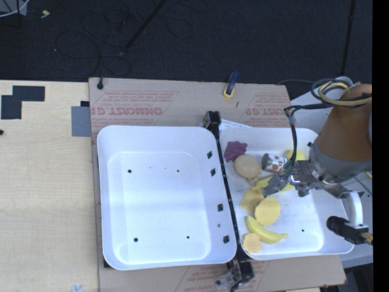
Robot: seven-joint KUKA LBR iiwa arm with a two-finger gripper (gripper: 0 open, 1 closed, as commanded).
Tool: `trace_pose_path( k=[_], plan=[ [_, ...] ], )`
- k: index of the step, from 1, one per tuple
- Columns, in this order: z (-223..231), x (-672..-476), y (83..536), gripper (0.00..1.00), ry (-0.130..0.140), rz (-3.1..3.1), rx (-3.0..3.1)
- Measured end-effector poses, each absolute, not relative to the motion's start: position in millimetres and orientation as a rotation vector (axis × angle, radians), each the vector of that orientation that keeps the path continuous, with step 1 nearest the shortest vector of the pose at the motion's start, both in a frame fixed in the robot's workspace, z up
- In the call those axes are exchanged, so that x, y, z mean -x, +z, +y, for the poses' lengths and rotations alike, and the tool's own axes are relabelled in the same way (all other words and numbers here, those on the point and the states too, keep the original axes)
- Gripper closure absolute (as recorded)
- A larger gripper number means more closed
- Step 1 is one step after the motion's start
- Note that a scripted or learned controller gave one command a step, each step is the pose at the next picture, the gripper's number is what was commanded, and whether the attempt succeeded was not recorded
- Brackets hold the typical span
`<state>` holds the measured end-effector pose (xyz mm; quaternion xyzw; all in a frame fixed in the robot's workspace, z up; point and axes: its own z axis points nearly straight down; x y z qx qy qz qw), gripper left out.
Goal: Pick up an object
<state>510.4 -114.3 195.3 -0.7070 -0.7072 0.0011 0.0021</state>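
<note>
No object has been lifted: the gripper [275, 184] is lowered into the right bin [316, 239], fingers spread with nothing between them, beside the potato [247, 166] and banana [265, 232].

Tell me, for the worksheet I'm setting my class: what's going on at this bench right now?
A grey robot arm reaches in from the right over the right-hand bin, its pincer low among toy foods: a banana, a purple piece, a pale potato-like lump and a yellow round piece. Nothing is visibly lifted yet. The left-hand bin sits beside it.
</note>
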Motion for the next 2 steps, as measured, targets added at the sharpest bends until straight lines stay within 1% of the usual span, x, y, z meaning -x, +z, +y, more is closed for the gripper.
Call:
trace_pose_path(
  k=[1,2],
  plan=[
    [-88,-474.8,93,0.00,0.007,-2.217,2.213],
    [-91,-476.1,107,1.00,0.005,-2.210,2.224]
  ],
)
